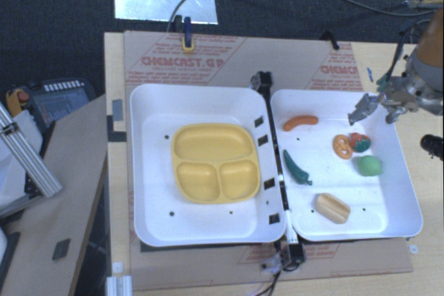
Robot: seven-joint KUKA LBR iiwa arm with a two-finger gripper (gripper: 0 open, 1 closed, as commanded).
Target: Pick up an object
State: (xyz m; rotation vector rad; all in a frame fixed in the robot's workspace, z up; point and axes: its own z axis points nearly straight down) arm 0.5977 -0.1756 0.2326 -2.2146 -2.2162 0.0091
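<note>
Your grey arm reaches in at the frame's right edge, its two-finger gripper [378,109] spread apart and holding nothing, over the right white bin's [388,218] upper right corner. Below it lie an orange sausage [300,123], pretzel [343,147], green ball [368,165], dark green pepper [296,168] and tan bread roll [332,208], with bare floor between them. The left white bin [149,170] holds a yellow compartment tray [214,162].

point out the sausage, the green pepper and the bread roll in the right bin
sausage [300,123], camera view, middle of its orange length.
green pepper [296,168], camera view, middle of its dark green body.
bread roll [332,208], camera view, centre of its tan top.
</note>
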